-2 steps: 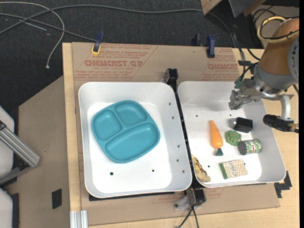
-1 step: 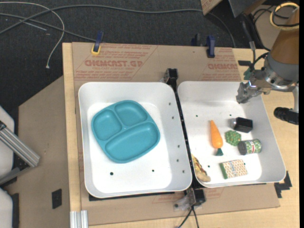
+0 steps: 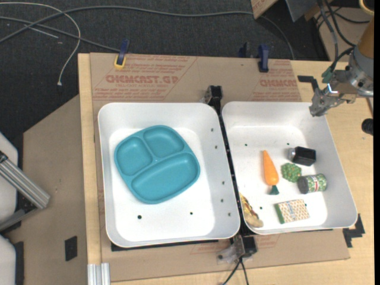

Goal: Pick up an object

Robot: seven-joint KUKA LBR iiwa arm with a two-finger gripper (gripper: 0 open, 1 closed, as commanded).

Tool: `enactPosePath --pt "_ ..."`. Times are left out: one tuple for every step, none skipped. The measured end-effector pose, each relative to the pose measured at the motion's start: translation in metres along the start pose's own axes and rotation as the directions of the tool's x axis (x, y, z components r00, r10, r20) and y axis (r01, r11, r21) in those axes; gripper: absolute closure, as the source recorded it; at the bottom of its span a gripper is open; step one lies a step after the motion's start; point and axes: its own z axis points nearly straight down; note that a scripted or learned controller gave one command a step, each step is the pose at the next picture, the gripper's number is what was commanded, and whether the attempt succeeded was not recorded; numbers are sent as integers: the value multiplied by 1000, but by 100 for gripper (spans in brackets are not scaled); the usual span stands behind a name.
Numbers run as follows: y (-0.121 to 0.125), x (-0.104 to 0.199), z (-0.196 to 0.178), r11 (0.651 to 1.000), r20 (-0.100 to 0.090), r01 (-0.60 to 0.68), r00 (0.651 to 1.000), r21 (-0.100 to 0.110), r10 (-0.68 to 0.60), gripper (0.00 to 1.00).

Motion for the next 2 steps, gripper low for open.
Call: enactPosePath --pt "-9 61 1 1000 -5 4 1000 8 -4 100" --pt "-13 113 15 1000 -4 2 1000 9 -2 100"
